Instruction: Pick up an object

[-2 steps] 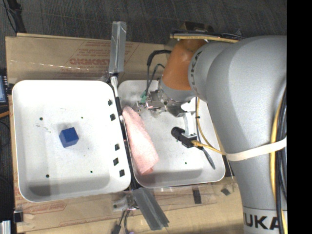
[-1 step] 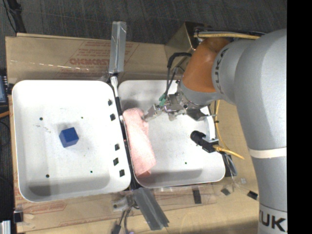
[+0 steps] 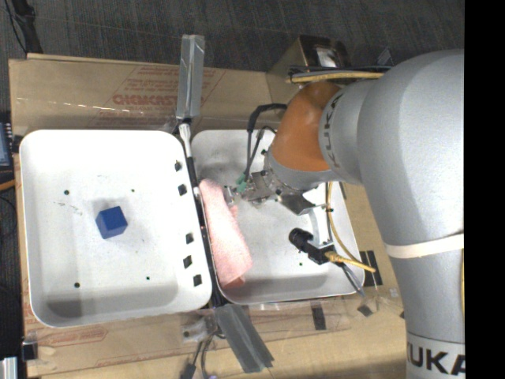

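Here, the pink sponge-like block [image 3: 224, 233] lies in the right bin [image 3: 268, 287], stretched along that bin's left wall, its upper end near the middle of the wall and its lower end close to the bin's near corner. It rests flat on the white floor, just beside the divider where the two bins meet. My hand [image 3: 251, 188] sits low in the same bin, just beside the upper end of the pink block, and I cannot tell whether it touches it; nothing shows between my fingers, and whether they are spread or closed I cannot tell, since my wrist hides them. Above the hand my orange band [image 3: 304, 133] and the broad grey arm [image 3: 402, 156] reach in from the right, covering much of the bin's far right part. A black cable fitting with a yellow lead [image 3: 319, 249] hangs over the bin floor to the right of the pink block, well apart from it. In the left bin [image 3: 47, 290] a small blue cube [image 3: 112, 221] sits alone near the middle, well apart from my hand. Both bins rest on a brown cardboard sheet [image 3: 95, 89] that covers the tabletop, with grey metal brackets [image 3: 190, 77] at the far and near ends of the seam between them.
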Robot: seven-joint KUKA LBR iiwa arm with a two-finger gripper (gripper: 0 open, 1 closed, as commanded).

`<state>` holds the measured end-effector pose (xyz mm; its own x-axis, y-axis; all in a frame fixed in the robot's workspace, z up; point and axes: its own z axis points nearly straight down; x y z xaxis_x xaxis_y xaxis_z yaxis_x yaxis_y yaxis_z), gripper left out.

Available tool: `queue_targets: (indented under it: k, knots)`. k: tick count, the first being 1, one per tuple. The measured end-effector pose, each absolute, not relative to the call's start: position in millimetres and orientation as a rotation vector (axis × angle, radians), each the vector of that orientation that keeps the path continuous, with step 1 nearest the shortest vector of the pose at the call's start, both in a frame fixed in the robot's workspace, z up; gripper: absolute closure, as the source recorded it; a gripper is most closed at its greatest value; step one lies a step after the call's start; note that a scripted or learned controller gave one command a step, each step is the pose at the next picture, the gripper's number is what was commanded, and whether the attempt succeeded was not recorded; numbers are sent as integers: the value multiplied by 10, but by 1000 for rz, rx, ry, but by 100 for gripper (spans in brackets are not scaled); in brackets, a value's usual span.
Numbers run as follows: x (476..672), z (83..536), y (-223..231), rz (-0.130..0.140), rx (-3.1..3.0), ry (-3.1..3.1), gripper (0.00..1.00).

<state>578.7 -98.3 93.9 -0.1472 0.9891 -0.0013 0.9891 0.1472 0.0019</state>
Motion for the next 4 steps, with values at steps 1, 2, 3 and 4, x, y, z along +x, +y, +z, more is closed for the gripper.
queue_targets:
  k: [1, 2, 3, 4]
  knots:
    - [5795, 1046, -974, 1, 2046, 2382, 100]
    - [5795, 1044, -977, 0, 2046, 2381, 0]
    - [5886, 939, -973, 2, 1951, 2458, 0]
    - [5890, 1039, -966, 1, 1947, 2460, 100]
